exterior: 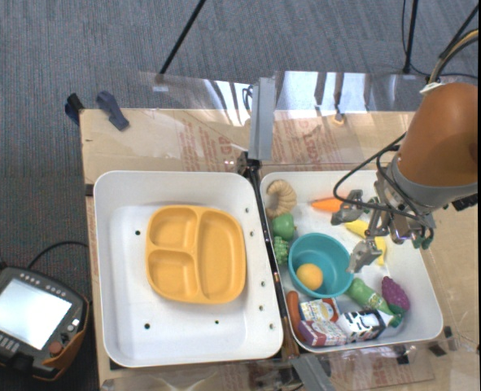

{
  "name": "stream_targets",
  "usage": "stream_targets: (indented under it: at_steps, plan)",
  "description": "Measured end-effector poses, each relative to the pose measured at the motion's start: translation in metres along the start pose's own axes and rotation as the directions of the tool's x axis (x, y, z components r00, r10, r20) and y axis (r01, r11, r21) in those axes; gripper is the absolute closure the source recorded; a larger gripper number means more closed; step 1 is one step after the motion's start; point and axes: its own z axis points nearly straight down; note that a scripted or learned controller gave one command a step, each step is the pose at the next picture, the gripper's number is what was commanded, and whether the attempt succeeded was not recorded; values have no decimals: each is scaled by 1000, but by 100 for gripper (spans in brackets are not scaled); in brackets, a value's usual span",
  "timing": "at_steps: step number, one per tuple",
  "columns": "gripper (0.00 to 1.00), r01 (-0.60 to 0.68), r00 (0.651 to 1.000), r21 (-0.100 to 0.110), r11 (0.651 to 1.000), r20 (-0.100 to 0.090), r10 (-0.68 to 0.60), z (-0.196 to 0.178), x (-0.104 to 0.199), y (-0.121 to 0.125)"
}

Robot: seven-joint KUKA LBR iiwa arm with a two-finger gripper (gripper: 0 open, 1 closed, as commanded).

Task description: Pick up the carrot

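Carrot (325, 204) lies at the right bin's (429, 296) far side; end effector (369, 236) hovers beside it, fingers spread, holding nothing.

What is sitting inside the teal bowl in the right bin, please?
The teal bowl holds one round yellow-orange ball, perhaps a toy fruit. Anything beneath it is covered.

Grey arm (435, 149) in from the right, claw (369, 236) splayed wide, pointing down

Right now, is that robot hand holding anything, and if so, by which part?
Nothing is held. The gripper hangs over the right bin, and the carrot lies on the bin floor to its left, apart from it.
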Motion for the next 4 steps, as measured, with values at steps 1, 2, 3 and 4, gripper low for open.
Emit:
stream_targets:
  at_steps: [1,2,3,4]
  plan:
    - [0,-39,999,1,999,2,39,120,27,6]
    - [0,110,992,18,994,55,-111,108,51,26]
    - [0,78,995,17,997,62,-79,107,54,26]
    - [0,416,908,27,909,51,-417,108,48,36]
